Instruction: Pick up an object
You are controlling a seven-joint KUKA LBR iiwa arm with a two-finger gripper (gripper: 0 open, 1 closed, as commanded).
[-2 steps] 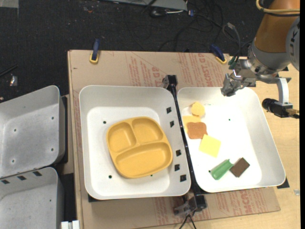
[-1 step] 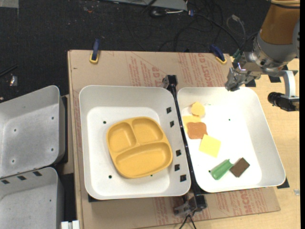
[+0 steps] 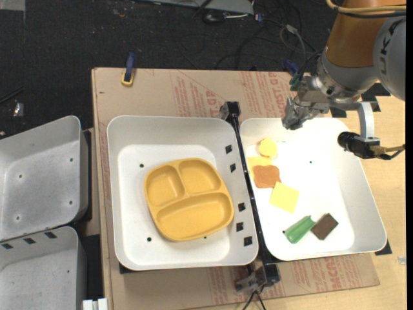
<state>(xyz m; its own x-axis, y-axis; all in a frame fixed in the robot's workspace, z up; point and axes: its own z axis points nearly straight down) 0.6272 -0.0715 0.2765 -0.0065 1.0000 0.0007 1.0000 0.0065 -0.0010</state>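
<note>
Hand (image 3: 293,121) hovers over right bin's (image 3: 371,237) far edge, grip state unreadable. Nearest target: yellow round piece (image 3: 267,148), just down-left of it; other pieces lie further toward the camera.

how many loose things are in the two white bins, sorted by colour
yellow: 3 (sectioned yellow plastic tray, round yellow piece, square yellow piece)
orange: 1 (square orange piece)
green: 1 (green cylinder)
brown: 1 (brown block)
total: 6
</note>
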